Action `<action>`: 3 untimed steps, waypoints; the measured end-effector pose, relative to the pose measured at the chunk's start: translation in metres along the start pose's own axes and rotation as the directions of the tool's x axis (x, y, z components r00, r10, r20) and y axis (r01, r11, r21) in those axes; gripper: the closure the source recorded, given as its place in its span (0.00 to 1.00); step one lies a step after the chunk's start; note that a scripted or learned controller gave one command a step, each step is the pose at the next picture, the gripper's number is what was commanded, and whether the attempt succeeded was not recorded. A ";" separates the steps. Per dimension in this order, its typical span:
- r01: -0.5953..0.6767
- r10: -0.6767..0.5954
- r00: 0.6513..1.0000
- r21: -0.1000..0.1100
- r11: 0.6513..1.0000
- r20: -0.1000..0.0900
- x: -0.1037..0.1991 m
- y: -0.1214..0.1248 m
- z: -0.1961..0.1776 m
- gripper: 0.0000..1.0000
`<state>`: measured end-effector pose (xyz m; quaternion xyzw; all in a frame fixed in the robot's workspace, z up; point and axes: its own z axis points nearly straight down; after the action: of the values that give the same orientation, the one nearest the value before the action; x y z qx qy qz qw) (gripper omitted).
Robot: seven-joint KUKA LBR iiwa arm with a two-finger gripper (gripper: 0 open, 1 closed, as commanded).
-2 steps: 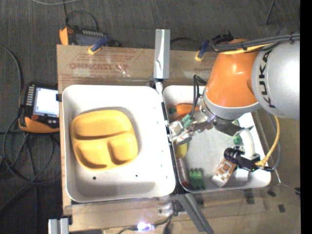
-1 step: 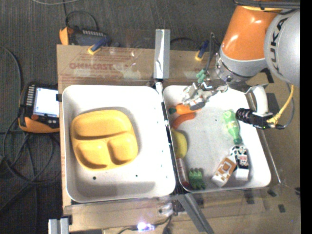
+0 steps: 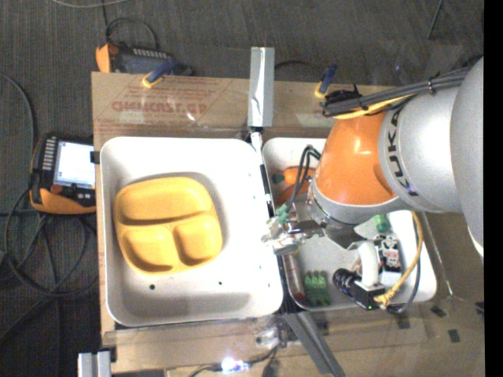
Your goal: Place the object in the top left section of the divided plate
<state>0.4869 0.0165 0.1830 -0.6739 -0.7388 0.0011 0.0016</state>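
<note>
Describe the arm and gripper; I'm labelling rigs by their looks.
The arm is a thick, rounded grey link bearing black KUKA lettering, with a broad orange band above the wrist. Below it sits the gripper, a small cluster of metal parts with thin dark cables looping to it. A yellow cable curls beside the wrist.

The arm [image 3: 440, 144] comes in from the right side and its big grey body fills the upper right corner; the orange band [image 3: 357, 163] sits above the wrist and takes a wide rounded part of the view; below the band the wrist turns down toward the bench; the gripper [image 3: 284, 234] hangs at the low left end of the arm, over the border between the two bins; it is small and partly hidden by cables.
</note>
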 end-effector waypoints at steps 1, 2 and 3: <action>0.049 -0.049 0.999 -0.001 0.999 0.001 -0.019 0.027 -0.037 1.00; 0.000 0.000 1.000 -0.002 1.000 0.005 -0.026 0.100 -0.148 1.00; -0.375 0.375 0.927 -0.001 0.927 0.005 -0.018 0.104 -0.154 1.00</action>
<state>0.5923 0.0084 0.3369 -0.8026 -0.5966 0.0029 -0.0006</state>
